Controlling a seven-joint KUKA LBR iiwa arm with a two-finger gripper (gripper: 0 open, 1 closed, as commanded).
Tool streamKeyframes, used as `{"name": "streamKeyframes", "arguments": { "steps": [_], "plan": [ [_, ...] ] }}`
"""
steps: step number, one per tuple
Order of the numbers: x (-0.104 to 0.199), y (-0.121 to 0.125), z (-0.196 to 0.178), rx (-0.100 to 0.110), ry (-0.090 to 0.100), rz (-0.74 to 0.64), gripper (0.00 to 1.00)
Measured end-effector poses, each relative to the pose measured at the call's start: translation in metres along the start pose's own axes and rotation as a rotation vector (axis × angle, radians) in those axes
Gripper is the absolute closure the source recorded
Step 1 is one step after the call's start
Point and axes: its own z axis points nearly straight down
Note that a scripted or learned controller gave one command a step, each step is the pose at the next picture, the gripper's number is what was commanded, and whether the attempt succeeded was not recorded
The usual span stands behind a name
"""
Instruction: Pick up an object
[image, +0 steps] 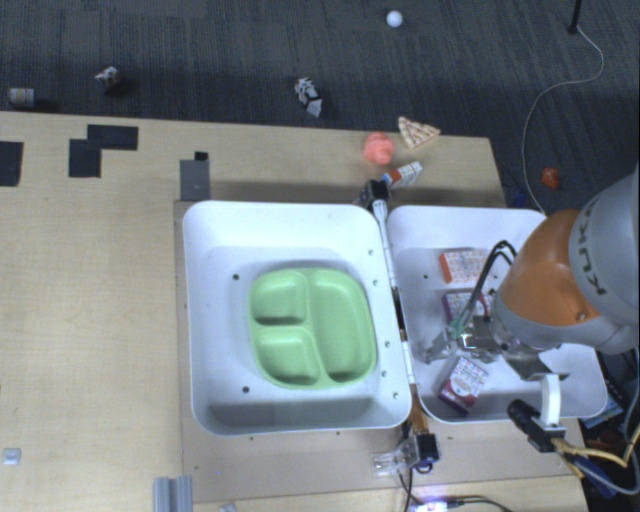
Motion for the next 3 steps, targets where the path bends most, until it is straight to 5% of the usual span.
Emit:
{"name": "streamKeyframes", "arguments": {
  "steps": [1,2,3],
  "plan": [
    [0.000,0.002,-0.011,-0.006,-0.001,-0.002,1.00],
    [0.019,0.158,-0.098,0.001,0.001,-0.004,1.00],
    [0.019,0.157,-0.097,0.004,0.001,-0.004,0.00]
  ]
}}
